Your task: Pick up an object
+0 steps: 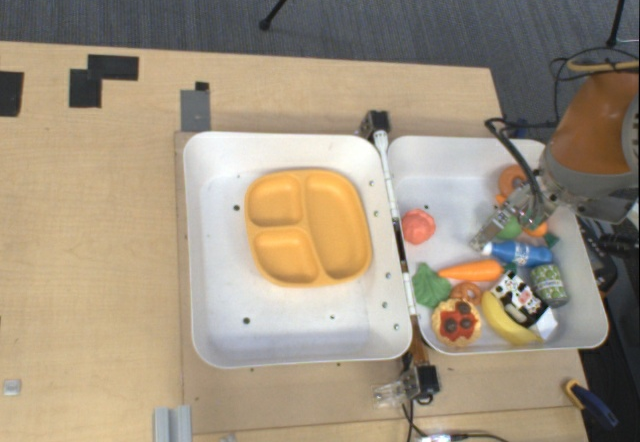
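1. Camera view looks down on our desk (90,230) with two white bins side by side. The left bin (215,330) has a yellow tray (305,227) with three parts in it. The right bin (440,180) has the toys.

2. Our arm (595,135) comes in from 3 o'clock. Our gripper (512,220) is low in the right bin, at about 2 o'clock from the bin's middle.

3. We cannot tell if the fingers are wide or narrow, or if they hold anything. They are too small and mixed up with the toys.

4. A green toy (510,226) and an orange toy (514,178) sit right by the gripper tip. The blue bottle (520,252) is just beside it, toward 6 o'clock.

5. The carrot (470,271) lies a bit more toward 7 o'clock. The pink ball (418,225) sits alone at 9 o'clock from the gripper, well apart from the pile.

6. The banana (505,318), the black and white toy (520,298) and the little pizza (458,320) crowd the 6 o'clock end of the bin.

7. To do this step well, we think we should pick one toy, go straight down over it, and squeeze its thin side. The toys are packed close, so a neighbor could get bumped.
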### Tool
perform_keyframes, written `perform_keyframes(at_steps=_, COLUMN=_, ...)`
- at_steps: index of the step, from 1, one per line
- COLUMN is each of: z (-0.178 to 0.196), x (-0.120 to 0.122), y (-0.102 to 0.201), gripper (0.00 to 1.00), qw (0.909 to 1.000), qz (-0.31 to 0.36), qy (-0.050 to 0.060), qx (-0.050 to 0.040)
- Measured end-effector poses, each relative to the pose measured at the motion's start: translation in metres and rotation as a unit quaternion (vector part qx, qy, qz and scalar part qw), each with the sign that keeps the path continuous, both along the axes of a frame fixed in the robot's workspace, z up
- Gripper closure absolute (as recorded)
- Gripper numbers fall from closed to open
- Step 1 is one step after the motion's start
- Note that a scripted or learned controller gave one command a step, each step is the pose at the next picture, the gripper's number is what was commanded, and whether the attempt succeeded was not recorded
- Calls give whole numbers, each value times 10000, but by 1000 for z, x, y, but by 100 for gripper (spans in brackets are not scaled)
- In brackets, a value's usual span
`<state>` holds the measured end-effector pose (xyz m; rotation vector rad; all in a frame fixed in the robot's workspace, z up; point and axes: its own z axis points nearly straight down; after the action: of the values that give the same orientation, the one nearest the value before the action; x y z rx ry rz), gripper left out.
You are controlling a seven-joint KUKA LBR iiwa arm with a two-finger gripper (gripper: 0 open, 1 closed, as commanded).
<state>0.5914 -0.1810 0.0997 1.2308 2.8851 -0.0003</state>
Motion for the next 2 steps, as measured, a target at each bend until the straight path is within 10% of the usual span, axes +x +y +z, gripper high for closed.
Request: perform_keyframes(at_steps=2, z=-13, x=71, y=21, gripper=0, qw=9998, qz=180, qy=66, qx=30)
